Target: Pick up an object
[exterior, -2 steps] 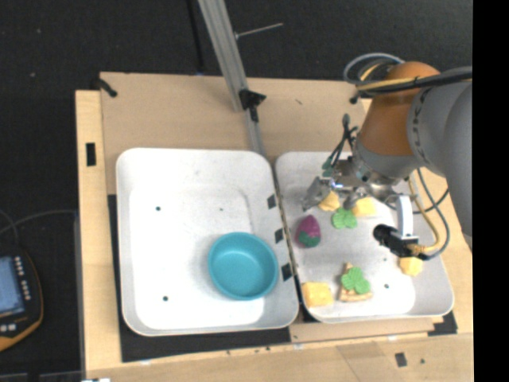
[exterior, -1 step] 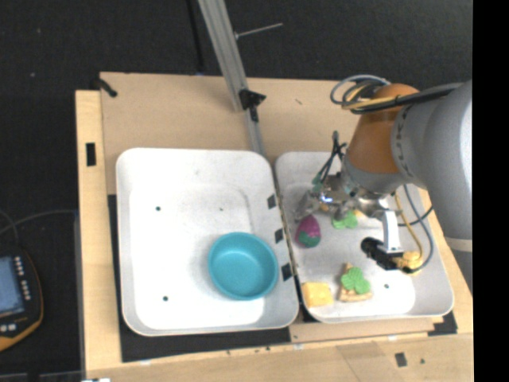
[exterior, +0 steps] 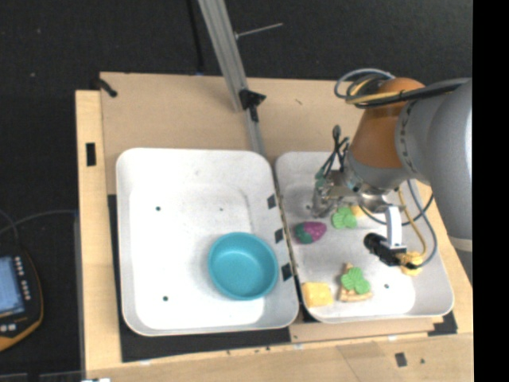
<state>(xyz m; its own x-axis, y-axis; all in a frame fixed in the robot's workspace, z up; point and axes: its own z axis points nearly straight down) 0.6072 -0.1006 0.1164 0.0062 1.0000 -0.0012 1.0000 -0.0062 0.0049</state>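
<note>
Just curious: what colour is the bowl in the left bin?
Turquoise blue; the bowl shows clearly in the camera view.

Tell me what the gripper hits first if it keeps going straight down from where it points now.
Probably the bare floor of the right bin, since the gripper hangs just above the purple and green object; depth is unclear.

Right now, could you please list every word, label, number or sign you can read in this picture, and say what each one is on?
No text can be read in this picture.
Handheld device at the left edge: its lit screen is too small and blurred to read.
Left bin, right bin, blue bowl and bench: no visible lettering.
</note>
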